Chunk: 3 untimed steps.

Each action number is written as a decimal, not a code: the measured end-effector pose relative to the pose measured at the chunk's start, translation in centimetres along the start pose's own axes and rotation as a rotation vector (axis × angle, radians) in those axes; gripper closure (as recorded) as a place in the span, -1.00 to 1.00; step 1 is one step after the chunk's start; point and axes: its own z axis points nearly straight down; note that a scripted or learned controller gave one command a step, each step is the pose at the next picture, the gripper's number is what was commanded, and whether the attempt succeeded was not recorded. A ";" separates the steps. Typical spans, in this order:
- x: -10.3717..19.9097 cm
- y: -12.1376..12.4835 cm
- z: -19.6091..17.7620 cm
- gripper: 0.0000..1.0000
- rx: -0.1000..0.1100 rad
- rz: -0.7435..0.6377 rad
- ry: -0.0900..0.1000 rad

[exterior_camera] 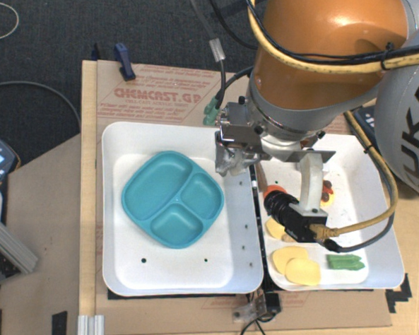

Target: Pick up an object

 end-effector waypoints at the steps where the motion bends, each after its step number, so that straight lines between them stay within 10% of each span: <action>1: -7.8 0.8 10.6 1.00 -0.001 0.004 0.001; 2: -10.8 0.3 1.0 1.00 -0.025 -0.002 0.008; 3: -20.9 0.3 2.4 1.00 -0.012 0.006 0.004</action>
